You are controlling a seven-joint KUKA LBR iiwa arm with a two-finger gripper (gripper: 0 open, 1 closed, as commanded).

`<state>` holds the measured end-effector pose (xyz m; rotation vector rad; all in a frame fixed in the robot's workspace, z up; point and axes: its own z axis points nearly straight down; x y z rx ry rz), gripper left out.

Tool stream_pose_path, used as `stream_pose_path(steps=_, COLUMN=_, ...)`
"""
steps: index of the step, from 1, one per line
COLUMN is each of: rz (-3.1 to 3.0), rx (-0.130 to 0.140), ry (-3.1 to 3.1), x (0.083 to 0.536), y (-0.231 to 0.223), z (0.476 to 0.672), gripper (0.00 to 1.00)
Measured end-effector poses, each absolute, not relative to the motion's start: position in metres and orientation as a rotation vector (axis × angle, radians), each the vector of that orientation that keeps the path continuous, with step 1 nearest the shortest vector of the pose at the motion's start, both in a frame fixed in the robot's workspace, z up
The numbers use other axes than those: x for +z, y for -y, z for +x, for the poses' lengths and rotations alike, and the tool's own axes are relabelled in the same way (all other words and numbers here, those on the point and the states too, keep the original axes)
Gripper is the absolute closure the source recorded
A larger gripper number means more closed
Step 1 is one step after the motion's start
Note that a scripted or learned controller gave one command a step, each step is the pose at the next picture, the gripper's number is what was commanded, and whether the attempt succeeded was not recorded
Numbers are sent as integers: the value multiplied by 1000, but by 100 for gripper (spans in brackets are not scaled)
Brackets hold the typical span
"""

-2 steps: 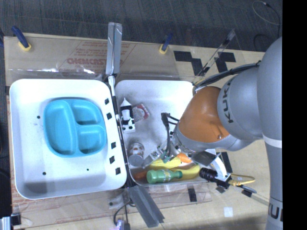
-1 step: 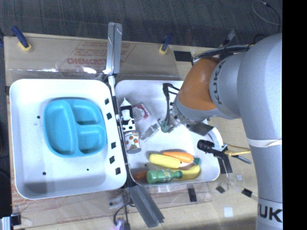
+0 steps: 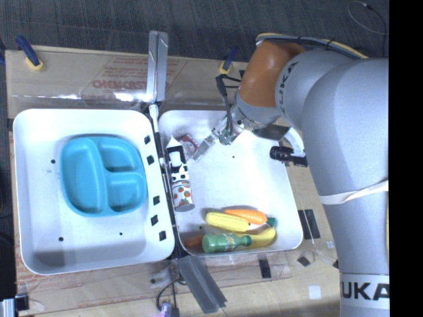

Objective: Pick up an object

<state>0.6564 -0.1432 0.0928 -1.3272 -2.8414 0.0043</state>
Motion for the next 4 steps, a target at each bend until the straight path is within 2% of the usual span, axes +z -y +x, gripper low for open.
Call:
stream_pose_path(steps=1, rz=-1111, rx=0, ry=2939, x=123, y=156, z=585, gripper=0)
stream_pose_path(steps=2, rz=-1100, rx=0, ry=2941, x=92, y=154, z=485, gripper=0)
stream_pose_path(steps=3, rz=-1021, rx=0, ry=2972, x=92, y=143, z=492, gripper=0)
stream_pose_path(steps=4, rz=-1098, rx=0, ry=2943, x=92, y=155, z=522, gripper=0)
